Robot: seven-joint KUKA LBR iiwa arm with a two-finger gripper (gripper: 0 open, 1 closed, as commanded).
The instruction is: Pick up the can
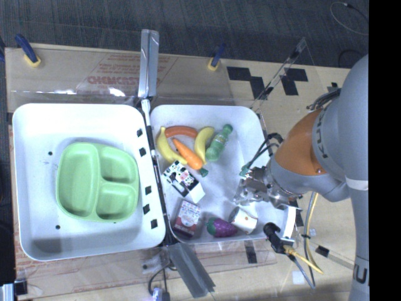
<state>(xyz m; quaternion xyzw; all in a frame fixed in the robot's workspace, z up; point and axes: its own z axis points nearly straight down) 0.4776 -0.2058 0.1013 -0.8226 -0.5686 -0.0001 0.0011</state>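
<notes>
Your gripper (249, 196) sits low in the right bin (250, 115); you cannot tell how it is set. The can (244, 220), white and on its side, lies just below it. Left of the can are a purple eggplant (220, 228) and a small box (188, 216). Farther off lie a green bottle (218, 143), bananas (164, 147) and a carrot (188, 153).
</notes>
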